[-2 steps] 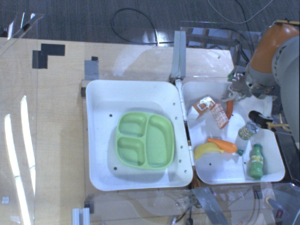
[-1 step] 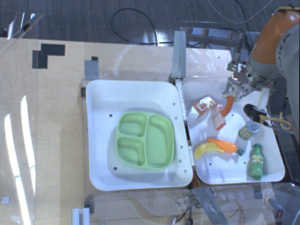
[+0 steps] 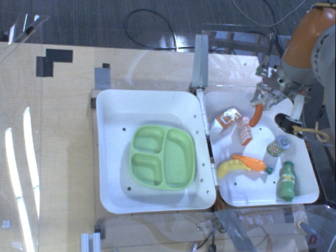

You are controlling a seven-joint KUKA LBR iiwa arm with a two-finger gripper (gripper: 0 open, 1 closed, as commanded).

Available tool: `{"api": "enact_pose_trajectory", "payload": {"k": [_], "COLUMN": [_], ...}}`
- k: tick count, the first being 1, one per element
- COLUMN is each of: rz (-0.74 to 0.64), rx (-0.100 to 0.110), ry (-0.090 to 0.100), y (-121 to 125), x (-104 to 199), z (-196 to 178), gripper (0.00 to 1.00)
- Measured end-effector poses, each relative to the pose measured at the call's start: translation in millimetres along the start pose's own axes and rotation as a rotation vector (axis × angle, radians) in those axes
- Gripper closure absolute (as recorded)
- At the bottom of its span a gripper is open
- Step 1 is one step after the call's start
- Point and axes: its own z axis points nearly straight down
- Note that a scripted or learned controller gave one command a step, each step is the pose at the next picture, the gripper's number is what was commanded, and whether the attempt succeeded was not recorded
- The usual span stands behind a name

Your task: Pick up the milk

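Over the right white bin point(image 3: 310, 193) your gripper point(image 3: 266, 97) hangs near its far edge; you cannot tell how it is set. Your small orange-and-white milk carton point(image 3: 228, 119) lies just left of it, beside a red packet point(image 3: 244, 132). Left bin point(image 3: 113, 193) holds a green divided plate point(image 3: 163, 157).

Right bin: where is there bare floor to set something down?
In the right white bin, bare floor lies at the near edge below the yellow banana, left of the green bottle. The middle, around the orange-and-white milk carton, is crowded.
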Motion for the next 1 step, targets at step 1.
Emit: {"api": "enact_pose_trajectory", "payload": {"k": [1], "rz": [-0.011], "rx": [0.012], "ry": [0.000], "y": [-39.4], "x": [-13.2], "z": [9.3], "gripper": [1.00]}}
